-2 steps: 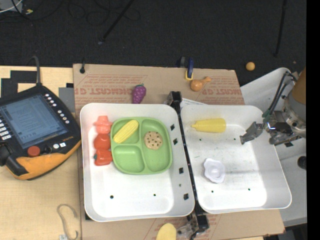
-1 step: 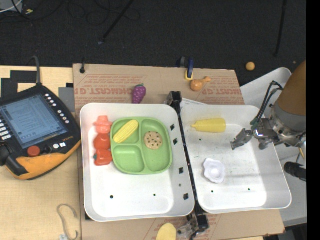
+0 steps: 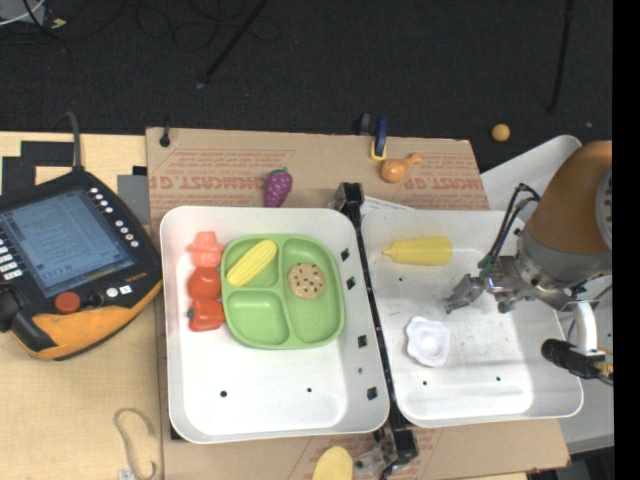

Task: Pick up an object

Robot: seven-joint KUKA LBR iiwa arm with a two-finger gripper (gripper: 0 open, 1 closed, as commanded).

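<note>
My gripper (image 3: pixel 463 295) hovers over the middle of the right bin (image 3: pixel 500 393), reaching in from the right, with nothing visibly between its fingers. A yellow bottle-shaped toy (image 3: pixel 418 251) lies at the back of that bin, up and to the left of the gripper. Down and to the left of the gripper, a small white cup-like object (image 3: pixel 428 341) sits on the bin floor. In the left bin (image 3: pixel 260 398) a green divided plate (image 3: pixel 282 291) carries a yellow corn cob (image 3: pixel 249 261) and a cookie (image 3: pixel 306 281). A red toy figure (image 3: pixel 205 281) lies beside the plate's left side.
Behind the bins on the cardboard lie a purple grape bunch (image 3: pixel 278 185) and an orange pear-shaped toy (image 3: pixel 397 167). A teach pendant (image 3: pixel 65 258) rests on the bench at left. A yellow object (image 3: pixel 333 463) sits at the front edge between the bins.
</note>
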